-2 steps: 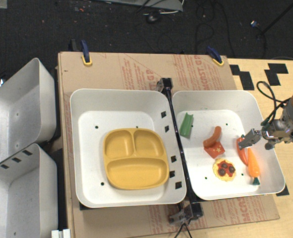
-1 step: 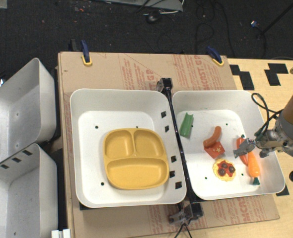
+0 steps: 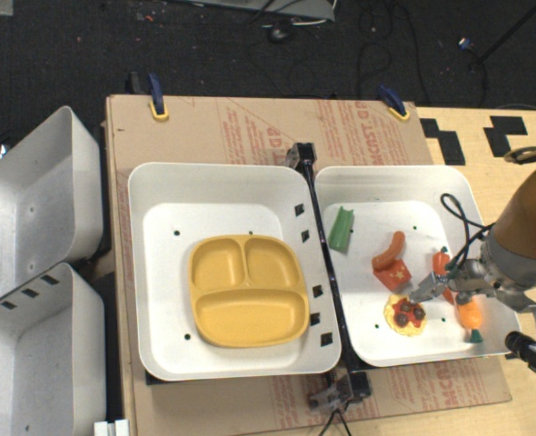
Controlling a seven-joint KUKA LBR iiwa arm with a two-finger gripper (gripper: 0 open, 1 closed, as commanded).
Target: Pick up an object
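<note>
The right bin [image 3: 386, 175] holds several toy foods. A green piece [image 3: 341, 228] lies at its upper left and a red pepper-like piece [image 3: 391, 262] sits near its middle. A small yellow disc with red toppings [image 3: 405, 315] lies toward the front. An orange carrot [image 3: 469, 313] lies at the right, and a small red-orange piece [image 3: 441, 263] sits beside the wrist. My gripper [image 3: 436, 286] hangs low over the bin's right half, between the red-orange piece and the yellow disc, just left of the carrot. The arm's orange band [image 3: 530, 216] rises behind it.
The left bin [image 3: 145, 243] carries a yellow divided plate [image 3: 248, 291]. A black divider [image 3: 321, 262] runs between the bins. A black cable [image 3: 456, 209] loops over the right bin's far right side. Two spare white tubs [image 3: 32, 207] stand off the bench at left.
</note>
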